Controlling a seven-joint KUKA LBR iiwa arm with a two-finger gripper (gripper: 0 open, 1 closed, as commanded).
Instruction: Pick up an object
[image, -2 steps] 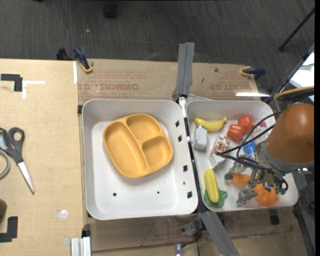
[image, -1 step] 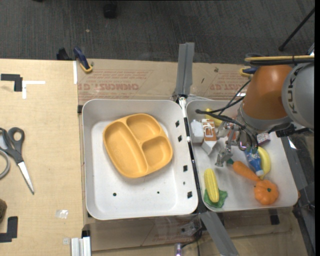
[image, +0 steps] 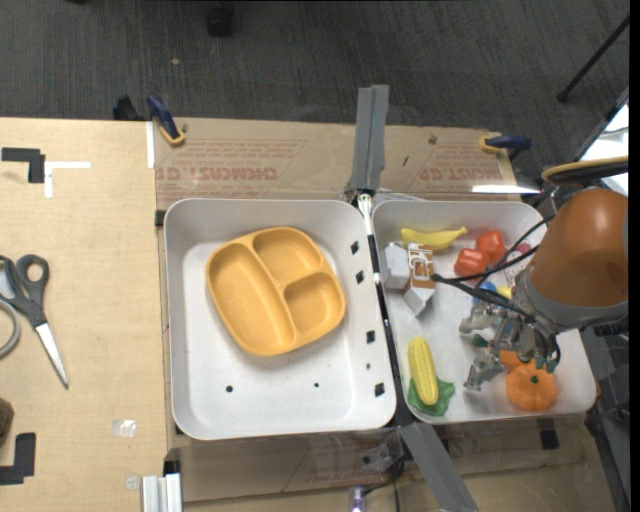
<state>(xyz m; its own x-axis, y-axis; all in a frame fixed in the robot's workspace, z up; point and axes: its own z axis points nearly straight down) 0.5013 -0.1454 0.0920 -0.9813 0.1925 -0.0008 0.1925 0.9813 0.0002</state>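
Pincer (image: 487, 352) low beside orange pumpkin (image: 531, 389), arm partly covering it.

Even, bright overhead lighting renders both white bins (image: 180, 330) near overexposure with only soft, short shadows beneath the yellow divided plate (image: 277, 290), while focus is moderately sharp throughout, the dark floor (image: 300, 50) beyond the bench (image: 80, 300) appearing slightly grainy.

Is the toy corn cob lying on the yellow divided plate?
No: the corn cob lies in the right bin, while the yellow plate sits in the left bin.
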